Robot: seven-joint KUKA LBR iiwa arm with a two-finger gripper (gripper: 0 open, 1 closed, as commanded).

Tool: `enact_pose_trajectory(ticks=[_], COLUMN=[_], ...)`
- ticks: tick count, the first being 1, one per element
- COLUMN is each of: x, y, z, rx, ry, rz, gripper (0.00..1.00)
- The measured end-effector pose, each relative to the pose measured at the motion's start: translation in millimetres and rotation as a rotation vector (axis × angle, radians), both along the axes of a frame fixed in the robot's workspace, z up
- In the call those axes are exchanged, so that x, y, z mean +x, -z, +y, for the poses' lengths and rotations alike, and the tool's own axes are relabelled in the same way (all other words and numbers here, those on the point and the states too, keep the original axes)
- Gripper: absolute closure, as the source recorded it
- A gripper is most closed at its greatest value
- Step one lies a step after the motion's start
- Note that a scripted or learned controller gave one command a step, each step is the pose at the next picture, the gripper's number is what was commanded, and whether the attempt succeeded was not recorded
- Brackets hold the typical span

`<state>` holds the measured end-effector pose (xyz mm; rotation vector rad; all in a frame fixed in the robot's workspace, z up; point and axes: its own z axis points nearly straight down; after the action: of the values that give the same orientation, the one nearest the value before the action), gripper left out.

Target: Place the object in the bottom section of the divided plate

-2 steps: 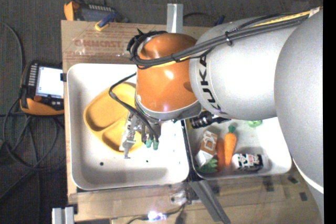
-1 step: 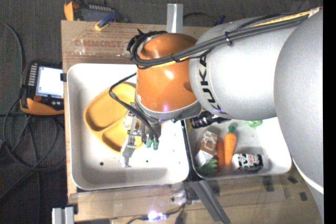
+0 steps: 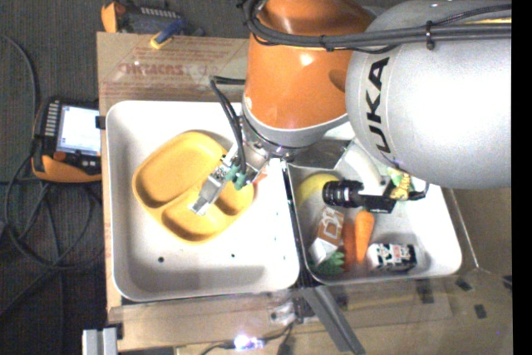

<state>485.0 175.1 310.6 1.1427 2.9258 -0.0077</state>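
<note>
The tool [image 3: 218, 185] hangs over the yellow plate [image 3: 166, 170] in the left bin [image 3: 120, 204], with bare room around it. The big arm [image 3: 349, 87] hides much. A carrot [image 3: 359, 235] lies in the right bin [image 3: 445, 249].

Dark grey carpet [image 3: 50, 4] strewn with cables [image 3: 21, 204] surrounds the bench, a cardboard sheet [image 3: 166, 66] lying at its far edge.

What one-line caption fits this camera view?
KUKA arm's hand over the yellow divided plate in the left bin; carrot and other items lie in the right bin.
</note>
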Motion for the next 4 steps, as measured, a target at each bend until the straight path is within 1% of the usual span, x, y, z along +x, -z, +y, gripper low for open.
enact_pose_trajectory(ticks=[1, 2, 3, 4], x=[1, 1, 0, 0], y=[-108, -108, -63, -63], z=[21, 21, 54, 54], rx=[0.002, 0.002, 0.002, 0.002], ry=[-0.212, -0.213, -0.461, -0.461], rz=[0.0, -0.002, 0.001, 0.001], gripper=[0.0, 0.0, 0.0, 0.0])
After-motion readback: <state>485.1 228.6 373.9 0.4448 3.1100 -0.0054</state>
